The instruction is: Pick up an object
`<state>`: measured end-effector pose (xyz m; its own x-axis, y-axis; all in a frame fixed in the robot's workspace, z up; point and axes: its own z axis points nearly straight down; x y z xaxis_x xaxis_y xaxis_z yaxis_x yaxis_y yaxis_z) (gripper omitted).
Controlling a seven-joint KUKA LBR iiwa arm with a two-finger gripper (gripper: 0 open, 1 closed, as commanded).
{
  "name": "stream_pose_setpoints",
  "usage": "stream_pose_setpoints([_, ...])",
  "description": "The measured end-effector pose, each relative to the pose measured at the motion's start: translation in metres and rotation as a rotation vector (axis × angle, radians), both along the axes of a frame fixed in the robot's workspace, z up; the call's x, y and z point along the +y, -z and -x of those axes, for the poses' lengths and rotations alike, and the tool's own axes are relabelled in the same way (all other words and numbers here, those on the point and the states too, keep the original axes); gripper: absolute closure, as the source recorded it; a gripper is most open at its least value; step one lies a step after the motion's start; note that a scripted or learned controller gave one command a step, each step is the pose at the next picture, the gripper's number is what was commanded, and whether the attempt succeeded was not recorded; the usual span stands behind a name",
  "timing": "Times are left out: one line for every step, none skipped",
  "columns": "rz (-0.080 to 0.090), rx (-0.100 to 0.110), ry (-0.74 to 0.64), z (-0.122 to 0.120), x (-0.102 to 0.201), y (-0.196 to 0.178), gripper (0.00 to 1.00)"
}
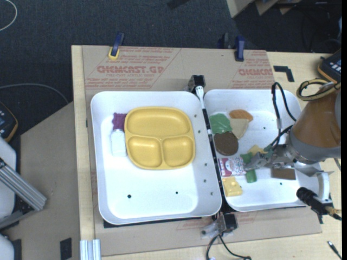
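The right bin (264, 195) holds several small items: a green piece (219, 123), an orange piece (240, 114), a tan wedge (239, 128), a brown round disc (225, 143), a pink-and-white packet (233, 167), a yellow slab (232, 187) and a small green stick (251, 175). My gripper (259, 160) reaches in from the right and sits low over the middle of this bin, just right of the packet and above the green stick. Small yellowish and green bits lie at its tip. A brown block (283, 173) lies under the wrist.
The left bin (157, 196) carries a yellow divided tray (160, 137), with a purple item (119, 120) and a white bottle (117, 143) along its left side. A black divider (206, 140) separates the bins. Cables loop at the right bin's back corner.
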<state>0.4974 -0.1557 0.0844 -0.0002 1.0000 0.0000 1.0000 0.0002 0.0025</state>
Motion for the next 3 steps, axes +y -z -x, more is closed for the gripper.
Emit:
stream_pose_setpoints([0.001, -0.004, 0.001, -0.002, 0.0, -0.003, 0.0])
stream_pose_setpoints([0.001, -0.007, 0.001, -0.003, 0.001, -0.013, 1.0])
stream_pose_setpoints([0.002, -0.002, 0.0, 0.002, 0.003, -0.058, 1.0])
